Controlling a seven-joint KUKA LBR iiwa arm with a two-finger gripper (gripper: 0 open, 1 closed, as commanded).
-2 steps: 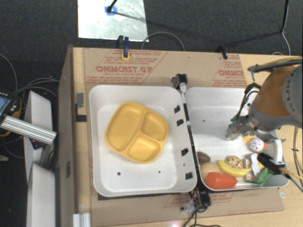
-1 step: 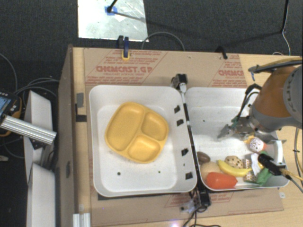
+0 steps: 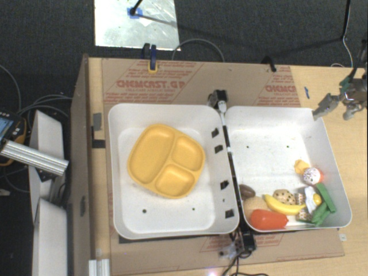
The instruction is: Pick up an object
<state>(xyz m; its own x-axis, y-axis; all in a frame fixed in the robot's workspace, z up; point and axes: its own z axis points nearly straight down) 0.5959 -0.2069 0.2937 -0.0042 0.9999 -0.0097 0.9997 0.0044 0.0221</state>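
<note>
Hovering at right edge of view, gripper sits above far right corner of right bin, well apart from anything graspable — fingers look spread, nothing between them. Pick targets heaped in near right corner of that bin: banana, red pepper, green piece, small round toy, brown lump, all touching or just beside one another. Clutter likely makes clean grasp hard. Left bin bears yellow divided plate — lies flat, poor grip. Judgement: approach not yet begun.
</note>
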